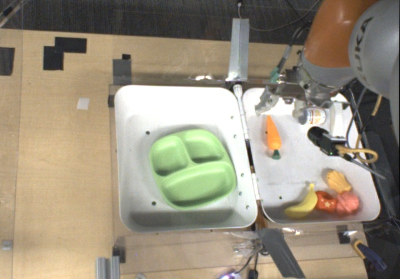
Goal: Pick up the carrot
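Carrot (272, 136) lies free in right bin (281, 196); gripper (294, 104) just above-right, jaw state unclear, possibly open.

The orange carrot (272, 134) lies loose just below my pincer (284, 97), lengthwise, its green stub end pointing away.

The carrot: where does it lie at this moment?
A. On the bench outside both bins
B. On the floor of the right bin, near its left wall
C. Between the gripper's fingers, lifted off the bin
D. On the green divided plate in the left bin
B. The carrot lies on the white floor of the right bin, close to its left wall, apart from the green divided plate in the left bin.
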Robot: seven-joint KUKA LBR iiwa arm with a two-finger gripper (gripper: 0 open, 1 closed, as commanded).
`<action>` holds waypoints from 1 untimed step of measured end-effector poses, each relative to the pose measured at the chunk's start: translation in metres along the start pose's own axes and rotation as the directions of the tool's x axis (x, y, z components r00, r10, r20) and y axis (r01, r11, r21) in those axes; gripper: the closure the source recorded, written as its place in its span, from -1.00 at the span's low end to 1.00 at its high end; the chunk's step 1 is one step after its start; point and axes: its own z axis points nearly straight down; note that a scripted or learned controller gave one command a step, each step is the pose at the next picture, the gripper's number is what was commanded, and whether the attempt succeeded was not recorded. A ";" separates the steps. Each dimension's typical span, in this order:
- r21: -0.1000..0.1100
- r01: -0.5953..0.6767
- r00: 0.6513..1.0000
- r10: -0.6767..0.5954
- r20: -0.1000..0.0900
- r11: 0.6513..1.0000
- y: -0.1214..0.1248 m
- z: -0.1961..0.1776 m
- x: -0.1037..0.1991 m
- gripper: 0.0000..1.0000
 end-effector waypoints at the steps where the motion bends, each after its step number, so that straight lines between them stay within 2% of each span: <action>1: 0.003 -0.017 1.000 0.017 0.002 1.000 0.008 0.054 -0.045 -1.00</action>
